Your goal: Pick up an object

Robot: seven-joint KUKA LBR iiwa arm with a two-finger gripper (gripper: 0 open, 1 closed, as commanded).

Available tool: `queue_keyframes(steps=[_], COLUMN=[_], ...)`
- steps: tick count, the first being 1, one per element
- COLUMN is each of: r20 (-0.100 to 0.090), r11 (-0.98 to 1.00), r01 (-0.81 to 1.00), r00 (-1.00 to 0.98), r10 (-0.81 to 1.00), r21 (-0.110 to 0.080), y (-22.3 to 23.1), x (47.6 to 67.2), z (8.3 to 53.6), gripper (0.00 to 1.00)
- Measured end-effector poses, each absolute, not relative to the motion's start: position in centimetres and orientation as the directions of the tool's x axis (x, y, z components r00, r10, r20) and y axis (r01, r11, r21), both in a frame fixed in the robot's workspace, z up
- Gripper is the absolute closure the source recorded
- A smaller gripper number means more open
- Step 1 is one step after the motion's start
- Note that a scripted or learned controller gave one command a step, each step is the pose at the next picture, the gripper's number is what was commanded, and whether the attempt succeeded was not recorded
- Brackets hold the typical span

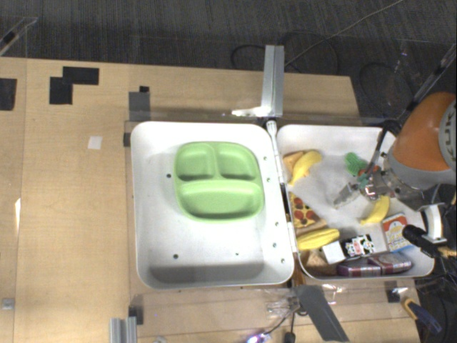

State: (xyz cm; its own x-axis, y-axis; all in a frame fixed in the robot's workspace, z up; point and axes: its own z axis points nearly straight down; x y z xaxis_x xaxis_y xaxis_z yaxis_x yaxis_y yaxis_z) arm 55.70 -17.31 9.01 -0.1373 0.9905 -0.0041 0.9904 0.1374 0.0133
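Two white bins sit side by side on the wooden bench: the left bin (146,213) carries a green divided plate (217,179) near its centre, and the right bin (330,131) at the right of the frame is crowded with small things. The arm (428,145), grey with an orange band, reaches in from the right edge, and its gripper (360,184) sits low over the middle of the right bin; whether it is spread or closed, or has anything, cannot be told. A yellow banana (377,210) lies just beside it to the lower right, a green object (355,163) just above it, and another banana (303,165) toward the bin's upper left. A pizza slice toy (303,213), a yellow block (318,238) and a dark purple packet (375,266) line the lower part.
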Motion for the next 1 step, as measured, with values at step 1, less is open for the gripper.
queue_keyframes(steps=[1], r20=[-0.002], r11=[0.243], r01=[0.97], r00=[-0.243], r10=[0.97], r21=[0.015], y=[-9.19], x=[62.58], z=[8.9], gripper=[0.0])
